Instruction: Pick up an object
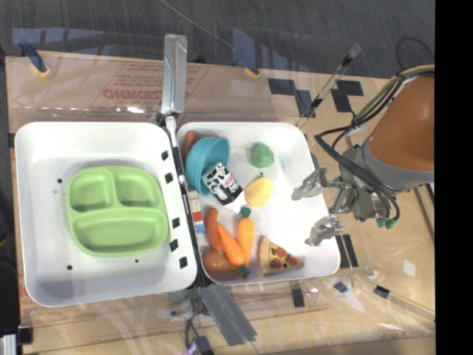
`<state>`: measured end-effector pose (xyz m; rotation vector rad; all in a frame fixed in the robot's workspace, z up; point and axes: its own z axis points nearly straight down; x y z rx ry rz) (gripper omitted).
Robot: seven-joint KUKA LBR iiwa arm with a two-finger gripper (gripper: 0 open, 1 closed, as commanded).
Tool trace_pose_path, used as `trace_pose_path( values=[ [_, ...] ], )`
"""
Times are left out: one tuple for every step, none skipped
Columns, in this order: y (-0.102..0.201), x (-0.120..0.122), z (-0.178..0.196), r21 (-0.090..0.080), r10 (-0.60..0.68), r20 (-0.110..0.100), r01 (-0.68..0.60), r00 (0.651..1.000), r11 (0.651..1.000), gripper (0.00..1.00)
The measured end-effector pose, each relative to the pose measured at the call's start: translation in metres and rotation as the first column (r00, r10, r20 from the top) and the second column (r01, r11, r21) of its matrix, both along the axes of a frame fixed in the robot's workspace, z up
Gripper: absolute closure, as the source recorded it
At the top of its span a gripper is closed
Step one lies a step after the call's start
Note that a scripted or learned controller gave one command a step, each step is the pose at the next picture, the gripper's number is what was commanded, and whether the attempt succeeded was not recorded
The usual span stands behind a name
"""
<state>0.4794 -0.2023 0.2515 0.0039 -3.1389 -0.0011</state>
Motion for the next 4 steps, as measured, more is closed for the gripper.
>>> trace_pose_path(
  values=[
    [-0.006, 0.002, -0.134, 0.002, -0.149, -0.005, 0.149, 0.989, 0.989, 0.00],
    [0.026, 0.095, -0.161, 0.001, -0.365, 0.004, 0.365, 0.931, 0.931, 0.00],
    [0.052, 0.141, -0.162, -0.001, -0.631, 0.001, 0.631, 0.776, 0.776, 0.00],
    [0.039, 0.088, -0.139, -0.003, -0.645, -0.001, 0.645, 0.764, 0.764, 0.00]
  ],
)
